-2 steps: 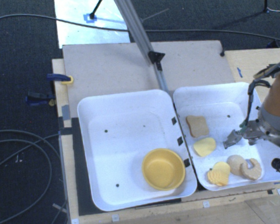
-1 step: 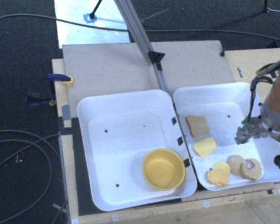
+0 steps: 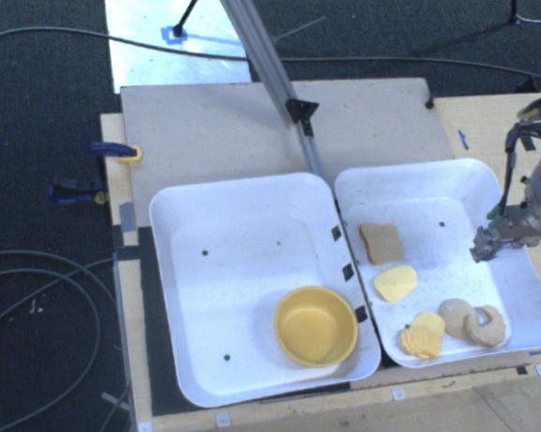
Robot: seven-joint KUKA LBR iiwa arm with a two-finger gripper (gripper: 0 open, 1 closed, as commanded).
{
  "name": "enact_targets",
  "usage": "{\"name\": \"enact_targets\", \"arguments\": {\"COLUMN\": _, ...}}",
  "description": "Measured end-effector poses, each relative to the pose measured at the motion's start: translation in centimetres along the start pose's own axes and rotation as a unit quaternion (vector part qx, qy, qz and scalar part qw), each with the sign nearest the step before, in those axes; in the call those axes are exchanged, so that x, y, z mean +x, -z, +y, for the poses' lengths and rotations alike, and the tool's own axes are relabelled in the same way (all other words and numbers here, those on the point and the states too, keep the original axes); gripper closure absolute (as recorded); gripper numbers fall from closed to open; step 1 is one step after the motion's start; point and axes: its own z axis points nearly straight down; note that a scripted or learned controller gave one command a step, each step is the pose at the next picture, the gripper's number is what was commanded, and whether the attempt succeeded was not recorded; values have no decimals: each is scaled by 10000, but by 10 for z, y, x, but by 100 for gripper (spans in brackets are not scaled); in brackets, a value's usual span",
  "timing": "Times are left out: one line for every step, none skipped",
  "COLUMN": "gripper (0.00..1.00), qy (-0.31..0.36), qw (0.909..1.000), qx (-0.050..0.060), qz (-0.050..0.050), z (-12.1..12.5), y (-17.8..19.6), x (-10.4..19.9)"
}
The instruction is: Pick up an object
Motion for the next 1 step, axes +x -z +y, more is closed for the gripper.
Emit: {"name": "enact_targets", "arguments": {"gripper": 100, "qy": 1, "qw": 10000, "qx": -11, "qz": -4, "z": -4, "y": 59, "x": -8}}
